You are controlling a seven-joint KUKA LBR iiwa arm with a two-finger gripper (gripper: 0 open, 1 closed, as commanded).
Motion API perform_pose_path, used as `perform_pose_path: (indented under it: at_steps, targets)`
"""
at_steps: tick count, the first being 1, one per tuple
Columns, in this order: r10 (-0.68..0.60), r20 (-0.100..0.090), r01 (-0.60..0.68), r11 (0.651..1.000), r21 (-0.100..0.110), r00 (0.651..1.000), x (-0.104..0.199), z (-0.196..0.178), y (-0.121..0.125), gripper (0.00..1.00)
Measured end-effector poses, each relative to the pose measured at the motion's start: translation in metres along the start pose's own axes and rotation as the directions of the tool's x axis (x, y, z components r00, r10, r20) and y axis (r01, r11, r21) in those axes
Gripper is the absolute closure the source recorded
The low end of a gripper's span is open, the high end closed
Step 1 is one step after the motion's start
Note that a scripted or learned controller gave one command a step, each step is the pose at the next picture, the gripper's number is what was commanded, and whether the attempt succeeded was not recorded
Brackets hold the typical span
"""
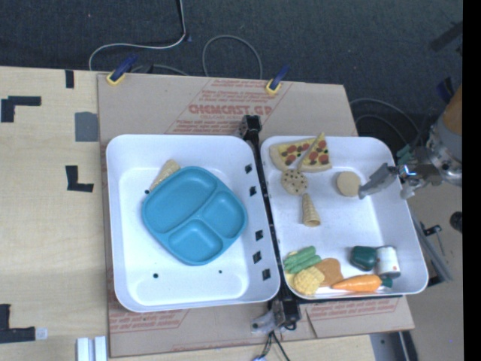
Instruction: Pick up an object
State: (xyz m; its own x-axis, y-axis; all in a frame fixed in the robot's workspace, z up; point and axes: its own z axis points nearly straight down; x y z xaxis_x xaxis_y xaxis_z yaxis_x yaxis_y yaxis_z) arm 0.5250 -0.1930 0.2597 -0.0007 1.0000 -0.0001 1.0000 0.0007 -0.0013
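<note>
Here the gripper point(379, 179) is seen over the right bin point(387, 209), at its right edge; its grip state cannot be told. Just left of it, apart, a biscuit point(348, 183) is seen: round, tan, flat on the bin floor. Beyond the biscuit a pizza slice point(302, 155) is seen.

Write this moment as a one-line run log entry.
gripper: over right bin, beside round cookie | grasp: none seen | blue tray: left bin
</note>
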Motion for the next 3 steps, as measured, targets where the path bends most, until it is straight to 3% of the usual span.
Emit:
perform_pose_path:
  at_steps: [1,2,3]
  targets:
    - [-0.002,-0.008,0.002,1.0,0.017,1.0,0.055,0.15,-0.03,0.0]
    - [-0.002,0.002,0.002,1.0,-0.001,1.0,0.078,0.176,0.003,0.0]
    - [-0.003,0.002,0.003,1.0,-0.006,1.0,0.088,0.173,0.069,0.0]
